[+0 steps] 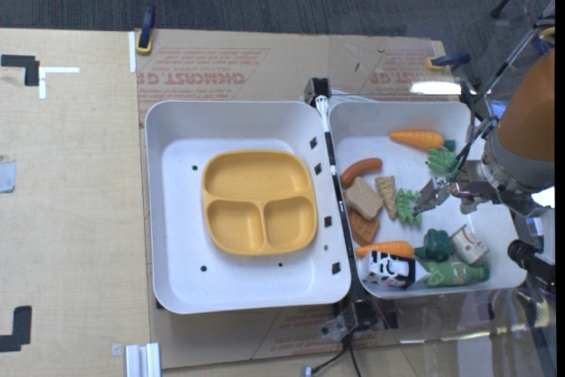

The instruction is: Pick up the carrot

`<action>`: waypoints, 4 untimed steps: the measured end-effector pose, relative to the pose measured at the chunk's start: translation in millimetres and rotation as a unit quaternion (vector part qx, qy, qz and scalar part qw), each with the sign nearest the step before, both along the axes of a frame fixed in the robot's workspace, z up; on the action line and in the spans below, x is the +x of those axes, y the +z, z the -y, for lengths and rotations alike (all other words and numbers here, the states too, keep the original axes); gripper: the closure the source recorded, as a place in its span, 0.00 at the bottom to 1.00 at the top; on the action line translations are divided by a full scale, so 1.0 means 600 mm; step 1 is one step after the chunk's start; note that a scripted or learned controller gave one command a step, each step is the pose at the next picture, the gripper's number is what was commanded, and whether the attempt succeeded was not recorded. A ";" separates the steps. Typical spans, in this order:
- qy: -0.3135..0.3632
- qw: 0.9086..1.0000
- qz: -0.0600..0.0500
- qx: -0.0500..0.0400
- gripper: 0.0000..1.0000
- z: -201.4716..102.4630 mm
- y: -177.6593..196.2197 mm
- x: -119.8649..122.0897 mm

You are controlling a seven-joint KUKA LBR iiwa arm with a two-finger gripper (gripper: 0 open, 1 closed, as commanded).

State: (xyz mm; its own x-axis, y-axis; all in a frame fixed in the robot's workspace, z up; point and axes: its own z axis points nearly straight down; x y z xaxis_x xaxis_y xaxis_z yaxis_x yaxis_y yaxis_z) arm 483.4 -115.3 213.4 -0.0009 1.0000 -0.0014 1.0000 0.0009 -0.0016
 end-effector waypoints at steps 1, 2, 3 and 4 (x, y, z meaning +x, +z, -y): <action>-0.019 1.000 0.008 0.000 0.00 -0.005 -0.173 -0.001; -0.031 1.000 0.000 0.000 0.00 0.128 -0.203 0.067; -0.094 0.996 0.001 -0.001 0.00 0.119 -0.038 0.227; -0.164 0.986 -0.005 0.007 0.00 0.150 -0.205 0.273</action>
